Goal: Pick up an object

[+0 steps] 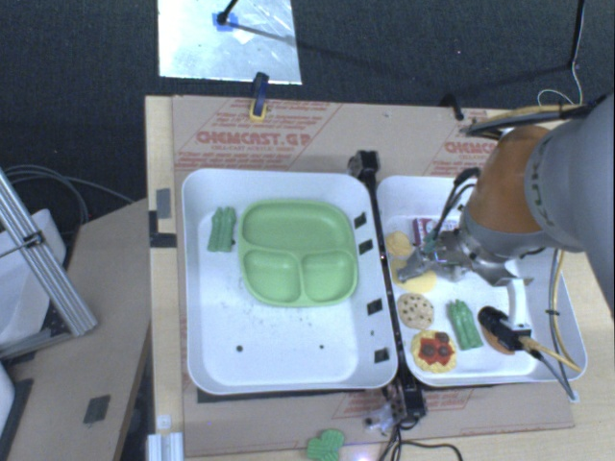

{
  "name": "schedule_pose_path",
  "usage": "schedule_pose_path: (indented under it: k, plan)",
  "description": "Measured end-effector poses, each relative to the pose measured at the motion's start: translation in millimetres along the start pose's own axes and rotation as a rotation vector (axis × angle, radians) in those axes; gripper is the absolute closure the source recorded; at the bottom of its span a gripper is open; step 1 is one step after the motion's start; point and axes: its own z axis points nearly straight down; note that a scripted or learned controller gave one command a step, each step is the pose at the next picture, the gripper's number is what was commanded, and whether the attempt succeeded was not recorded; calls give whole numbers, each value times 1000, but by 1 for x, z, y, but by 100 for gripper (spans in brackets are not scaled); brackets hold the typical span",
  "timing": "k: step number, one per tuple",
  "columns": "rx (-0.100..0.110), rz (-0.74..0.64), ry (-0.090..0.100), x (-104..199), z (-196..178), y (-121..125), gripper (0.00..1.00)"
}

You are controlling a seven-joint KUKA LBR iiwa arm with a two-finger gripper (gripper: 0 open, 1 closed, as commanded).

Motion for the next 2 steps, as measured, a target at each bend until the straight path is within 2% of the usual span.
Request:
schedule_pose_path:
  k: [1,2]
  plan:
    - [0,6,-5,-57,0,-50,0]
    - [-17,-11,0,19,-106,6,0]
